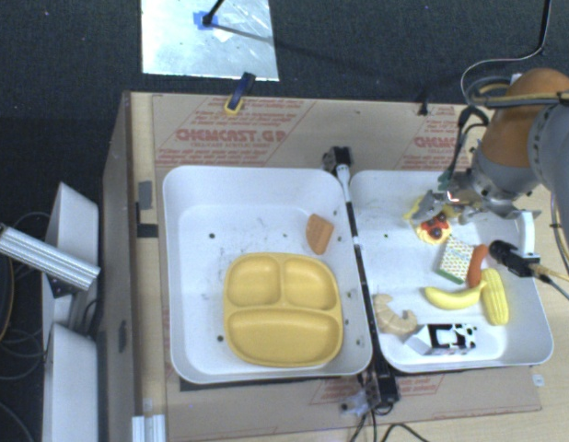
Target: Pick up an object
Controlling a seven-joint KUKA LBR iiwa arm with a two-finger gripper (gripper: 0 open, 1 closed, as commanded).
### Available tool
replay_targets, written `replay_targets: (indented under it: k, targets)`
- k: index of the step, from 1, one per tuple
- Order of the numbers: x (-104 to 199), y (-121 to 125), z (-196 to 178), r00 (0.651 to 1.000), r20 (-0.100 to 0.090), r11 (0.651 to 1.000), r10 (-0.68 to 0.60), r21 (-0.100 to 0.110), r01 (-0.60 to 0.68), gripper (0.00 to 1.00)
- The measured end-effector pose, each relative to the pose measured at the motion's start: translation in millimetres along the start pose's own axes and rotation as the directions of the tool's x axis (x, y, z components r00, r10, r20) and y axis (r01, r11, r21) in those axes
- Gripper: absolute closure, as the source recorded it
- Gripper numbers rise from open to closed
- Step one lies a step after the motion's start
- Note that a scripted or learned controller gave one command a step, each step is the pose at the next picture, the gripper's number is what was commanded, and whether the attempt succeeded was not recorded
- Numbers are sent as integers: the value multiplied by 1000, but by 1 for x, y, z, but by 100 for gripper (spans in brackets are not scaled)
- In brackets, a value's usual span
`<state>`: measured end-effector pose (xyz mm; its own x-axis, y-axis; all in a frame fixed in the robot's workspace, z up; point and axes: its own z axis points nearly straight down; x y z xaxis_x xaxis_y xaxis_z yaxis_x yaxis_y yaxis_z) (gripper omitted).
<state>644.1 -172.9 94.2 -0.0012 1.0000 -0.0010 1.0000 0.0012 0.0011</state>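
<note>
The bench [266, 127], faced with printed brown board, carries two shallow white bins side by side; the left bin [197, 201] holds a yellow divided plate [283, 308] towards its near side, and an orange-brown wedge [319, 233] lies just beyond the plate's far right corner, close to the wall between the bins; the right bin [386, 201] holds the smaller pieces. The grey arm [519, 141], with its orange band, comes in from the right above the far right part of the right bin; the gripper [447, 201] is low over a small red and yellow toy [435, 228] near that bin's far side, and whether its fingers are spread, closed or around anything I cannot tell, since the wrist hides them. Nearer the camera lie a banana [453, 296] and a corn cob [495, 296], touching at the banana's right end; a green-white patterned block [454, 257] and an orange carrot-like piece [476, 263] sit just beyond them; a tan pastry-like piece [393, 314] lies near the dividing wall; a black and white box [447, 337] rests by the near rim.
</note>
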Motion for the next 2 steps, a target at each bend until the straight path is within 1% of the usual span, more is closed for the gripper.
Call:
replay_targets:
  k: [1,2]
  targets:
    - [32,20,9,1000,2,1000,8,25,-8,0]
    - [31,19,-2,1000,3,1000,7,30,-7,100]
